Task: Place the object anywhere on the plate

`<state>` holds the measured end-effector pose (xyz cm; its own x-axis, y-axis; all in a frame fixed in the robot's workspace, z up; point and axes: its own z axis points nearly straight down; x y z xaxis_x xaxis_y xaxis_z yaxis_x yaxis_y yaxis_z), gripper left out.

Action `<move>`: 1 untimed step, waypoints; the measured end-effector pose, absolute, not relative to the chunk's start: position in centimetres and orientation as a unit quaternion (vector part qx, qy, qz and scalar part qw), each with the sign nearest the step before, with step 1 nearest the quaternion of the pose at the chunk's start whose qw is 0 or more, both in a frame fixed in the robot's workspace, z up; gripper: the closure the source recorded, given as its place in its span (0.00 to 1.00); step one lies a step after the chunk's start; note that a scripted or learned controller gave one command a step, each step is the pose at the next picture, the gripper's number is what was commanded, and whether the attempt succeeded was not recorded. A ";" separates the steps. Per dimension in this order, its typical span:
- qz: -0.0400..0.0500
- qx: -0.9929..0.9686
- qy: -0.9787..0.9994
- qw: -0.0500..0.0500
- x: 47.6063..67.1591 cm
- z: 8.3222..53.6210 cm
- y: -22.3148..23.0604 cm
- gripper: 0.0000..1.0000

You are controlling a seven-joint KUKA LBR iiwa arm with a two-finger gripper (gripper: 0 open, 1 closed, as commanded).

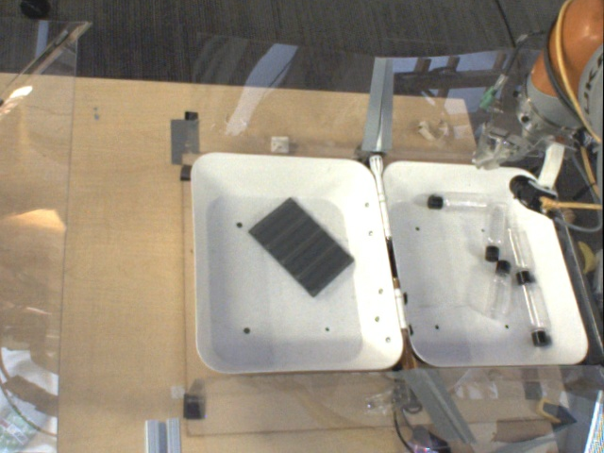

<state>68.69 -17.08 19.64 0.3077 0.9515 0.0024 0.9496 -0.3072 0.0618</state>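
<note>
Orange-banded arm [576, 45] at the upper right corner, cut off by the frame edge. Gripper [505, 135] — translucent and blurred above the far rim of the right bin [566, 352]; open or closed cannot be told, nothing seen held. Clear tubes with black caps [514, 267] lie loose in that bin, well apart from the gripper, their bodies hard to separate against the white. Dark ribbed plate [301, 246] lies flat, turned diagonally, mid left bin [212, 347].

A dark grey ribbed plate [301, 246] is seen in a white bin [215, 253]; clear tubes [527, 295] are capped black; the bench [104, 253] is tan wood.
</note>
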 end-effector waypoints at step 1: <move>0.019 0.808 0.588 0.024 68.7 19.6 -17.1 0.00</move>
<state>68.69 -17.07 19.64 0.3071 0.9517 0.0023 0.9498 -0.3066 0.0617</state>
